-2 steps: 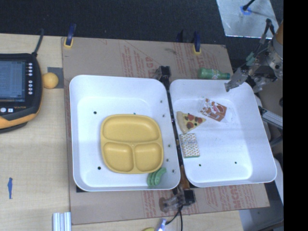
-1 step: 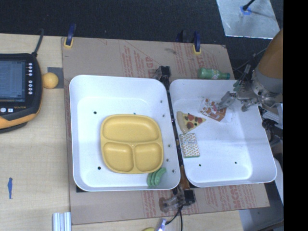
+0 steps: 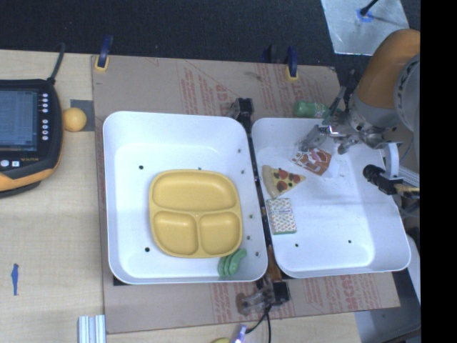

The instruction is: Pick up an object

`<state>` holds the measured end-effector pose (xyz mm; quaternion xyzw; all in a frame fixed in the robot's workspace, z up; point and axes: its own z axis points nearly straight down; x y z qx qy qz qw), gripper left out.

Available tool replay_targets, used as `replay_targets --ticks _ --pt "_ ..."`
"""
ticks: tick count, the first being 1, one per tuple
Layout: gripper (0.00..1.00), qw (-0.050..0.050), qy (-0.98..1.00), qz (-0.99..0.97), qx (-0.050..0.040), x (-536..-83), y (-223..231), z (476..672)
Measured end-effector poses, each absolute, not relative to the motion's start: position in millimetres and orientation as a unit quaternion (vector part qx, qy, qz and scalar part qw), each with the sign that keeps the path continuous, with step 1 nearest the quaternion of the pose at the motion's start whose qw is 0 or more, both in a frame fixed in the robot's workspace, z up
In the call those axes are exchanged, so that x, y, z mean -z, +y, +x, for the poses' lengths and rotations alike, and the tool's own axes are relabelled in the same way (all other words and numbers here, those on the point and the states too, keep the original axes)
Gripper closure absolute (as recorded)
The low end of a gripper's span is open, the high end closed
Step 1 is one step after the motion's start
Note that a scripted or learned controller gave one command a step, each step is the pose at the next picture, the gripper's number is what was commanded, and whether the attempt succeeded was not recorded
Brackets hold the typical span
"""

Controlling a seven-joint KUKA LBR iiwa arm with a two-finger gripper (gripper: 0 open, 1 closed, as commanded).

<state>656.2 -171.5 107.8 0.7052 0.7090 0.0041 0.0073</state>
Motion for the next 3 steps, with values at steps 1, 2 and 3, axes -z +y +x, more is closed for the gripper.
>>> replay_targets --ticks 1,2,3 --pt "1.00 0.008 0.710 0.704 -0.0059 -121 -171 658.1" --pt "1.00 -0.001 0.708 0.706 0.0017 -145 -161 588.2" --pt "1.00 0.008 0.708 0.706 -0.0030 -114 -154 586.2"
